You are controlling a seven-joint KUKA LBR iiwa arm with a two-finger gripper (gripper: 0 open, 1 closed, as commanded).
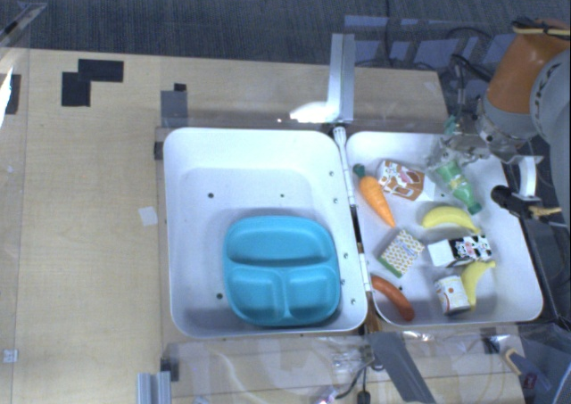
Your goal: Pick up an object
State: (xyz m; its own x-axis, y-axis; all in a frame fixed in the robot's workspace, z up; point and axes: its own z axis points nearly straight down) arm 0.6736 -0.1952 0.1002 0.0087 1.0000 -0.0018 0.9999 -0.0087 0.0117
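- Two white bins sit side by side on the bench; the left bin [192, 215] holds a blue divided tray [281, 270] toward its near edge.
- The right bin [526, 291] carries a carrot [376, 200] by the divider, a small snack packet [401, 180] beside it, a patterned square packet [401, 252] and a sausage [393, 296] near the front.
- Farther right lie a banana [451, 217], a black-and-white carton [460, 251], a second banana [475, 275] and a small can [453, 294].
- A green bottle [459, 185] lies at the bin's far right part.
- The gripper [457, 145] hangs just above that bottle; whether its hand is wide or narrow cannot be told.
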